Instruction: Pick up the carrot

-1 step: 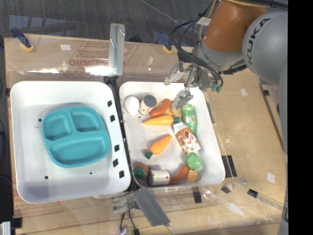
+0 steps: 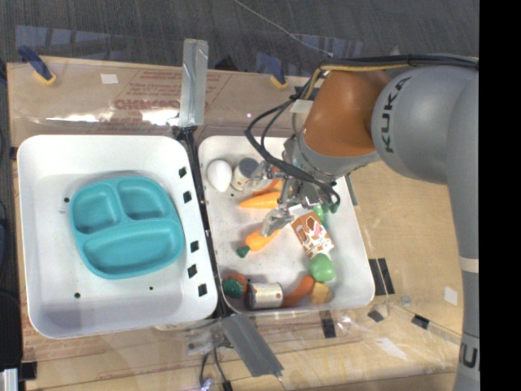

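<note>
The fingers (image 2: 286,210) hung low in the right bin (image 2: 354,243), but how wide they were I could not tell. One carrot (image 2: 259,202) lay just by them, near the bin's back edge. Another carrot (image 2: 257,240) lay in the middle. A white egg (image 2: 219,174) sat in the back left corner. The left bin (image 2: 41,218) held a blue tray (image 2: 126,226)

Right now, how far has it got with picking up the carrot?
Reaching looks done: the arm's gripper is low inside the right bin, among the toy food. In hand: nothing I can confirm, though it sits between two carrots, one above and one below, both lying on the bin floor. Left: grasping one and lifting it clear.
</note>
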Tool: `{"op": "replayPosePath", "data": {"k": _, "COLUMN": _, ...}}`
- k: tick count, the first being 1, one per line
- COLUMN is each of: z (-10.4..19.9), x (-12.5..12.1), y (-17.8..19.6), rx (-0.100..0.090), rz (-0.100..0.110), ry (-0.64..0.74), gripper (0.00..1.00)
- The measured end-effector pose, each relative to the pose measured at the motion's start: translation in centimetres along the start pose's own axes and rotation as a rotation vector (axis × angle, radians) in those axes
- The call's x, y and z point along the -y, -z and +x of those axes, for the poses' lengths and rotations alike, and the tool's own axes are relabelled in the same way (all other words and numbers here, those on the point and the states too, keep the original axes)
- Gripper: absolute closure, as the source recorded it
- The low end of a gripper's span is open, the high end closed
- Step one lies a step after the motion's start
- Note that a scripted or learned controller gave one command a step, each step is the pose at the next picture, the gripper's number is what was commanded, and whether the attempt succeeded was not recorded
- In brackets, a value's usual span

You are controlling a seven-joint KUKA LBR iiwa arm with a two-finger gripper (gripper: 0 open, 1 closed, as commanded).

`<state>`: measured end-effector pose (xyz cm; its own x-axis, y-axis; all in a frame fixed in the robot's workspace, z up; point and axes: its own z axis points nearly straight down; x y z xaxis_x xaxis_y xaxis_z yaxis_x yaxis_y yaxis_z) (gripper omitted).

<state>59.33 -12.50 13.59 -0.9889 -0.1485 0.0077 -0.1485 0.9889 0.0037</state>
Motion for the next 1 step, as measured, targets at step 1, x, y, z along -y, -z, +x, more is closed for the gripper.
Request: {"op": "replayPosePath", "data": {"k": 1, "z": 0.14, "x": -2.74, "y": -4.74, "rx": 0.003, "rz": 0.001, "ry": 0.02, "gripper": 0.0}}
